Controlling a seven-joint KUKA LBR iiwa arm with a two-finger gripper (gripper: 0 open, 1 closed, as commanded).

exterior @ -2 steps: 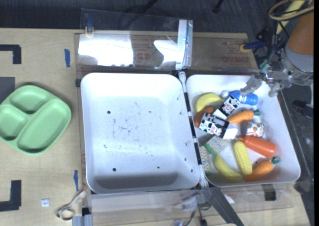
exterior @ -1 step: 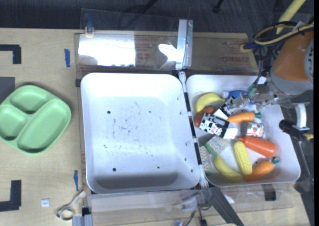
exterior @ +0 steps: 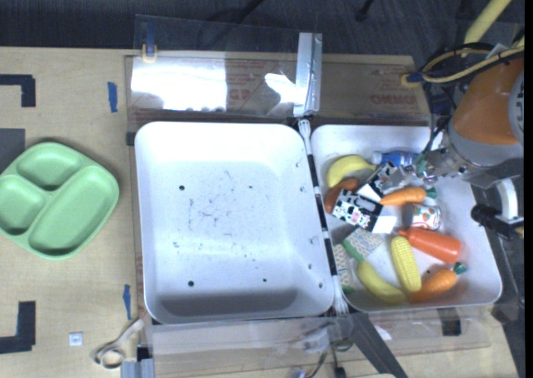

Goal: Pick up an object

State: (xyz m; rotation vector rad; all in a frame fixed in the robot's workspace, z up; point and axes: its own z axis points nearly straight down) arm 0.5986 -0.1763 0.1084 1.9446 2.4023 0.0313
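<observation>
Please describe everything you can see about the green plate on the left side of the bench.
The green plate is a pale green divided dish, apparently smooth plastic, with rounded corners and three compartments: two smaller ones toward the left and top, one long one on the right. It lies flat and upright on the wooden bench, left of the left white bin and apart from it. It touches nothing else.

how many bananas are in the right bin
2. One banana lies at the far left of the right bin; the other banana lies along the near edge, beside the corn cob. The pile may hide more.
</observation>
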